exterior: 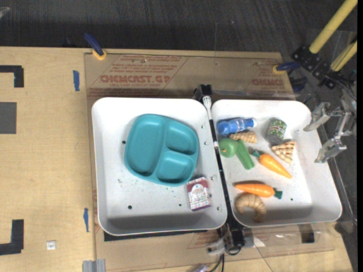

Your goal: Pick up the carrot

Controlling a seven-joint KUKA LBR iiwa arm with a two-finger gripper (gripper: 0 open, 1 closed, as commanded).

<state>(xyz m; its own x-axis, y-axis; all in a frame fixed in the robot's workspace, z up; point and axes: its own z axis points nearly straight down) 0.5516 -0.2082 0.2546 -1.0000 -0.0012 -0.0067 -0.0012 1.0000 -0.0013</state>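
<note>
Brown table (45,169) carries two white bins; left bin (108,208) holds a teal divided plate (161,149) and a small red carton (198,195), right bin (323,203) holds the toy food. Two carrots sit there: carrot (258,190) lying near the front beside a bread roll (250,204), second carrot (275,165) mid-bin by a green pepper (238,151). End effector (330,132) hangs over the right rim, fingers apart, nothing between them: approach step, judged; next move calls for travel inward, then descent onto one carrot.
</note>
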